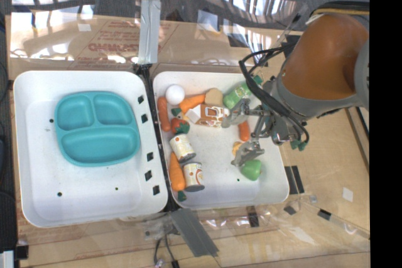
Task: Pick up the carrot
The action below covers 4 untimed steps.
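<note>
Several carrots lie in the right bin [276,188]. One long carrot [192,101] lies slantwise near the back. Another carrot [163,113] runs along the left wall, and a third carrot [177,172] lies at the front left. A short orange carrot piece [244,130] sits right of centre. My gripper [244,134] hangs low over this piece and stands open. One finger [237,114] is behind the piece and the other finger [249,152] is in front of it. I cannot tell whether either touches it.
The right bin also holds a white ball [174,94], a tan lump [214,96], an orange-and-white carton [210,115], two small cans [183,147], and green items [234,97] [252,169]. A teal divided plate [97,127] lies in the left bin [31,198].
</note>
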Tool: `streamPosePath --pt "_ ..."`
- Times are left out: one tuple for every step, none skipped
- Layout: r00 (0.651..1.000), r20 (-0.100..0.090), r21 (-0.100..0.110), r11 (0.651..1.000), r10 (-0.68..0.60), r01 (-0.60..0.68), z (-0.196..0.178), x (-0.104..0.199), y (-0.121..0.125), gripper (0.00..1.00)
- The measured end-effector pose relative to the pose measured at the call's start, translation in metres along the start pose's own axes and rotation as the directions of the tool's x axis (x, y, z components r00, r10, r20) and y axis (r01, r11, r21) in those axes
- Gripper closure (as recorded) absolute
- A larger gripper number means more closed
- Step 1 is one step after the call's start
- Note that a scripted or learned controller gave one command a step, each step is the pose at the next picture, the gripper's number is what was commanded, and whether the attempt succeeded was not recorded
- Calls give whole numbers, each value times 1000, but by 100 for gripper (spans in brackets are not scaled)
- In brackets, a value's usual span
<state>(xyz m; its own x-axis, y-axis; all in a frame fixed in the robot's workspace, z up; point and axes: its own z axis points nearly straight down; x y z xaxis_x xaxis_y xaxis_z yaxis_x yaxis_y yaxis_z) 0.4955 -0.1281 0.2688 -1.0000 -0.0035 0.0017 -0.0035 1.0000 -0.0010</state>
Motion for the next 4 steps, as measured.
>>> streamPosePath --pt "979 -8 -2 979 202 -202 115 -17 -11 0" --pt "944 5 -2 944 331 -331 163 -84 -7 0" --pt "911 -2 0 911 412 -412 169 -38 -21 0" --pt "903 3 -4 903 431 -431 150 -84 36 0"
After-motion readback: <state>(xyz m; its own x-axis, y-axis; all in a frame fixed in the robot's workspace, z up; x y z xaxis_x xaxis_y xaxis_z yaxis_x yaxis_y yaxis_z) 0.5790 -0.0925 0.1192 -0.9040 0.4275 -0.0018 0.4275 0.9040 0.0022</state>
